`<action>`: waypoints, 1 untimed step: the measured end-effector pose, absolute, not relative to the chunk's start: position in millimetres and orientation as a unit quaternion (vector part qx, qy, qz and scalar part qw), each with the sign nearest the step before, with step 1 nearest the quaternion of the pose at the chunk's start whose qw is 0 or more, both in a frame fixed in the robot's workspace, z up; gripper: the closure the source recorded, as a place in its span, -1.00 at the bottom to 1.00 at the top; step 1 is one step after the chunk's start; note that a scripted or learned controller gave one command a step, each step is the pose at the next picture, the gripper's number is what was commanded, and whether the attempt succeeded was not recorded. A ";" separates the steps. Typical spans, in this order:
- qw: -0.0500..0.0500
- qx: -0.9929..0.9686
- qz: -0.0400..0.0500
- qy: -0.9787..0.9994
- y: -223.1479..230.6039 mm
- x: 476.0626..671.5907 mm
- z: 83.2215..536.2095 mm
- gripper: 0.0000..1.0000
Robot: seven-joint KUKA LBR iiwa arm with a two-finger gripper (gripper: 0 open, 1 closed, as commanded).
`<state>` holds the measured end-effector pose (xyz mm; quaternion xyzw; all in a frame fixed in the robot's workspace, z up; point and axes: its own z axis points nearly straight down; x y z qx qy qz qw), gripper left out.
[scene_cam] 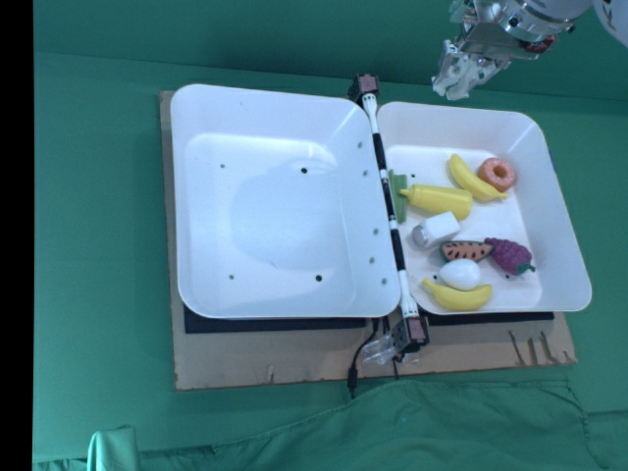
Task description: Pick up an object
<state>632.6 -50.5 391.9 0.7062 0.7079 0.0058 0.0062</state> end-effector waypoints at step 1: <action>0.006 0.708 0.005 0.706 -59.2 606.0 466.5 1.00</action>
